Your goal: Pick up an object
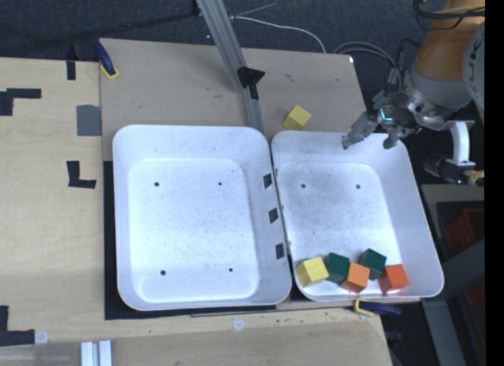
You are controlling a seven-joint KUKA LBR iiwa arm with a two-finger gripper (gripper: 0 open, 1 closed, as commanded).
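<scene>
White speckled plastic bin (409,191) holds small cubes (352,270) under parted fingers (353,137).

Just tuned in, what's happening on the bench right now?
The arm's gripper hovers open over the far rim of the right bin, holding nothing. Five blocks sit clustered at that bin's near edge. Another yellow block lies on the bench outside the bins.

The bench (173,93) bears two white bins (193,215) and a yellow block (298,117).
</scene>
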